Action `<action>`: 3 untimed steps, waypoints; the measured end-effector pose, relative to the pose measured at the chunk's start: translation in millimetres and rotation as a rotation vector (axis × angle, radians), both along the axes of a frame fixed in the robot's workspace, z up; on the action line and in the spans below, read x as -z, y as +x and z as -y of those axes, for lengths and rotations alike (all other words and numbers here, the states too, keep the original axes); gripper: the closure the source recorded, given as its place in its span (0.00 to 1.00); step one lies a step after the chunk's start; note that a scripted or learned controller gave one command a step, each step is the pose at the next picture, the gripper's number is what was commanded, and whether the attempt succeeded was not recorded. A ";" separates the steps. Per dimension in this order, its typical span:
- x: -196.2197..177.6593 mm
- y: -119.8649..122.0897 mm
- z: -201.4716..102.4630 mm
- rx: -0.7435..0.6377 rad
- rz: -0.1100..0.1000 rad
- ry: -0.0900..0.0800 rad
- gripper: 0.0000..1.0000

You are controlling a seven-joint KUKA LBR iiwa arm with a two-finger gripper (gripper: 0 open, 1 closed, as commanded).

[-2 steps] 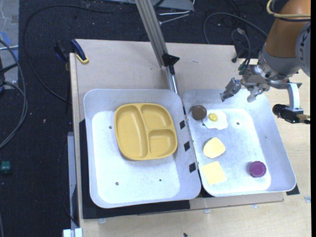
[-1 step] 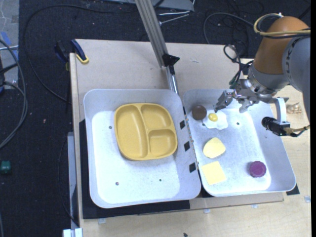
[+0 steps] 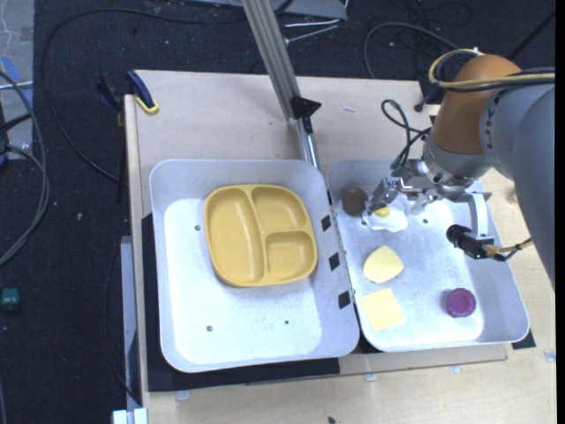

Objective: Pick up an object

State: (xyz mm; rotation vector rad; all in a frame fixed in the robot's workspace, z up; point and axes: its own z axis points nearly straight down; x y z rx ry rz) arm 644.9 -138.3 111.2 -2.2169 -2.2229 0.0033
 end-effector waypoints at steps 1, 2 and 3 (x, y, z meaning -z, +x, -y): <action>-13.7 1.4 0.6 0.000 0.006 -0.002 1.00; -58.1 -0.9 4.3 0.004 0.009 -0.002 1.00; -114.9 -4.8 12.8 0.004 0.010 -0.003 1.00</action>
